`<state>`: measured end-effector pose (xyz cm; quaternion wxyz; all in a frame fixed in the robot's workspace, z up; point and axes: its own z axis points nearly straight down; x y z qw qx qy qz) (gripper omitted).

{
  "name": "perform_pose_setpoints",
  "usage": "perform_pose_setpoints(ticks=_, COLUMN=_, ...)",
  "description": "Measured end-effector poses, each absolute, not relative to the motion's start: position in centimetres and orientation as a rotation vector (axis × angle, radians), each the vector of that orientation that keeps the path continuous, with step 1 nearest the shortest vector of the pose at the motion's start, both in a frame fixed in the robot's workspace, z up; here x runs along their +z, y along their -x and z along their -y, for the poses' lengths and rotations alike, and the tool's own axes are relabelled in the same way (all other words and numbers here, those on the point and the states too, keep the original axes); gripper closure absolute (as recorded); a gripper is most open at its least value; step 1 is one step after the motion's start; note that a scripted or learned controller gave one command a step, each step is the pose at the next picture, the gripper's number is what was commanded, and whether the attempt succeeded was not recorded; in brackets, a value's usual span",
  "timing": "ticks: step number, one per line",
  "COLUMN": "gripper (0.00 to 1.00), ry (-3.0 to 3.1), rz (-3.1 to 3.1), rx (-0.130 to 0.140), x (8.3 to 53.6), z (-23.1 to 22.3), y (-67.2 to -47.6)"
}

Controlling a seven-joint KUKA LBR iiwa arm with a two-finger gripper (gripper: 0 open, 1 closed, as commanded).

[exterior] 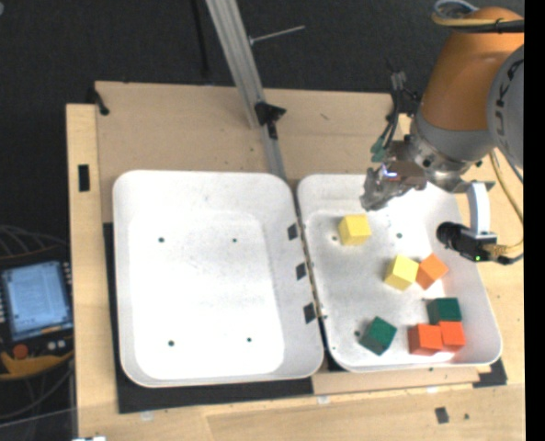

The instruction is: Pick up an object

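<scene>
Approach step: your gripper hangs above the right bin, its opening too blurred to tell, nothing seen in its grasp. The nearest yellow cube lies just at its 7 o'clock; next you must descend squarely over it. Other blocks cluster toward 5 o'clock

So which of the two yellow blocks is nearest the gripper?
The upper yellow block, alone just below the gripper; the other yellow block touches an orange block.
</scene>
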<state>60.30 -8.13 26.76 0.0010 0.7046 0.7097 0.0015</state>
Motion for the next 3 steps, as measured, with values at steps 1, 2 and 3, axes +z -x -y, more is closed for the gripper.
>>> perform_pose_setpoints(ticks=1, gripper=1.00, ry=-2.218, rz=-2.224, rx=0.001, x=26.4, z=3.5, y=-62.1)
perform_pose_setpoints(ticks=2, gripper=1.00, ry=-2.212, rz=-2.227, rx=0.005, x=26.5, z=-1.9, y=-62.5)
perform_pose_setpoints(ticks=3, gripper=1.00, ry=-2.215, rz=-2.229, rx=-0.002, x=24.2, z=-7.3, y=-62.5)
